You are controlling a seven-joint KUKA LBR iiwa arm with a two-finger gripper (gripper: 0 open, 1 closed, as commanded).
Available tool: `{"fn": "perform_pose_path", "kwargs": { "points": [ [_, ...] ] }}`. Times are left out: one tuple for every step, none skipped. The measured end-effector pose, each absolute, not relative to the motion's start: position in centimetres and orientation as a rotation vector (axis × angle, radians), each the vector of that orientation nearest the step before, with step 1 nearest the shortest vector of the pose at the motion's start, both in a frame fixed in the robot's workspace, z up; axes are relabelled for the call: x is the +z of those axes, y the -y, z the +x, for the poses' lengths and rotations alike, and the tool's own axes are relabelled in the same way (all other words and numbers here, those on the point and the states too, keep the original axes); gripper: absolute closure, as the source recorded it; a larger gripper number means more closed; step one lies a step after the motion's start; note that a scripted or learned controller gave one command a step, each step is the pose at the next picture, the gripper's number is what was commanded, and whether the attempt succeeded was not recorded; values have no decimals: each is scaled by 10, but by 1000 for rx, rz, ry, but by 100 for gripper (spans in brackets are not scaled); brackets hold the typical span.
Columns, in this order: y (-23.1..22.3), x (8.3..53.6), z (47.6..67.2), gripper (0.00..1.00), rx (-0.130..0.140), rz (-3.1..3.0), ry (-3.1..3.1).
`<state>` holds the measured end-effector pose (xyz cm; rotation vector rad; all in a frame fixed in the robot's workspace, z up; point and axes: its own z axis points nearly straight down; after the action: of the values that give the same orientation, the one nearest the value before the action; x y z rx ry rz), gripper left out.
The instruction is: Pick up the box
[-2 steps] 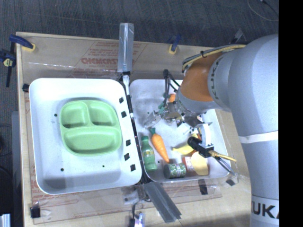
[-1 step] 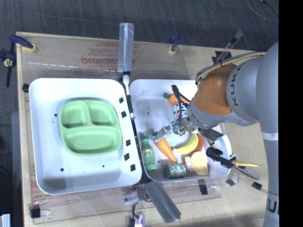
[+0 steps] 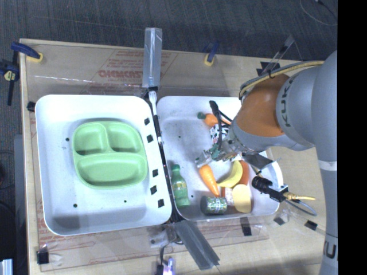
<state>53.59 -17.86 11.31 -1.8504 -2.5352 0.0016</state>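
Camera view: the gripper [image 3: 217, 151] hangs at centre right of the frame over the right bin [image 3: 183, 122]; whether it grips anything cannot be told. No box identifiable; crowding carrot [image 3: 208, 178] and banana [image 3: 232, 175] risk a wrong pick.

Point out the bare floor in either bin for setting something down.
Left white bin: a bare margin all round the green divided plastic tray. Right white bin: bare upper-left floor, above the green bottle. Lower right is crowded with an orange carrot, yellow banana, dark can.
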Motion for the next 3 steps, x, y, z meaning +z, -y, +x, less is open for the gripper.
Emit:
{"fn": "perform_pose_path", "kwargs": {
  "points": [
    [105,204,553,100,2,-2108,2327],
    [105,204,553,0,3,-2109,2327],
    [122,94,534,0,9,-2055,2379]
  ]
}}
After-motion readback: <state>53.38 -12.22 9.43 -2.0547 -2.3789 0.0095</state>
